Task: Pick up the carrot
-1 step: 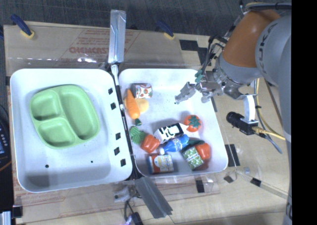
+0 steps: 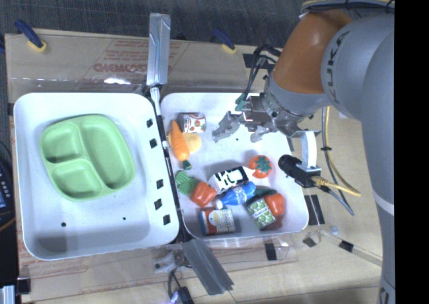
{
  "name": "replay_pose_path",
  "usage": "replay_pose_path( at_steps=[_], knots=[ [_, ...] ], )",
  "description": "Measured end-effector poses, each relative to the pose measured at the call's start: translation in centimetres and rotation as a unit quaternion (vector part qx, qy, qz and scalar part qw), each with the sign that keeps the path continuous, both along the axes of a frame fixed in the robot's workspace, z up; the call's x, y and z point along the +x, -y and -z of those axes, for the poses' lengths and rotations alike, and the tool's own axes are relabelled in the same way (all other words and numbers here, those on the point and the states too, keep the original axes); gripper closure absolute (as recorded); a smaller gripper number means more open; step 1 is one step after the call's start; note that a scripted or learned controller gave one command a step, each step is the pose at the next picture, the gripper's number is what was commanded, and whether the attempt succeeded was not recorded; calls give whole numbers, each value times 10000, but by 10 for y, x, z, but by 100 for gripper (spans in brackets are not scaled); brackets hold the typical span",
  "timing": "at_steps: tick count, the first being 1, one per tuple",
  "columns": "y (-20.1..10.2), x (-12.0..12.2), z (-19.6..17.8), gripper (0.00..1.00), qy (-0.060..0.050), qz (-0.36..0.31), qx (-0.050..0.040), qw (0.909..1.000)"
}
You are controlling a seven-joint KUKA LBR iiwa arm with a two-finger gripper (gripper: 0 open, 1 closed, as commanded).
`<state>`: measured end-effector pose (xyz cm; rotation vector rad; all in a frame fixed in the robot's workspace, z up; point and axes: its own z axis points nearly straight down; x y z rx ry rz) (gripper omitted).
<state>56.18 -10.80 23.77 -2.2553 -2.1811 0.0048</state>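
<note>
Hovering over right bin [image 2: 295,212] upper middle, gripper [image 2: 236,125] has fingers spread apart, nothing between them. Carrot [image 2: 178,144] lies toward view's left of gripper, slightly lower, against bin's left wall; long axis runs roughly up-down in view, green top at lower end. Near, not touching. Small can [image 2: 193,122] just beside carrot's upper end; yellow piece [image 2: 193,142] touching its right flank. Tight room on wall side. Left bin holds green tray [image 2: 87,155]. Bench surface pale.

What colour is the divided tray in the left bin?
Light green: the divided tray, seen clearly in the camera view.
</note>
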Motion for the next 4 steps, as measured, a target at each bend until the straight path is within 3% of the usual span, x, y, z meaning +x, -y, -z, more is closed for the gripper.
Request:
replay_pose_path(
  at_steps=[1, 2, 3, 4],
  knots=[
    [-57, 7, 47, 0, -3, -891, 2, 9960],
    [-12, 22, 119, 0, -11, -738, 0, 9973],
    [76, 22, 76, 0, 23, -1796, -6, 9837],
    [76, -3, 96, 0, 16, -1967, 5, 9805]
  ],
)
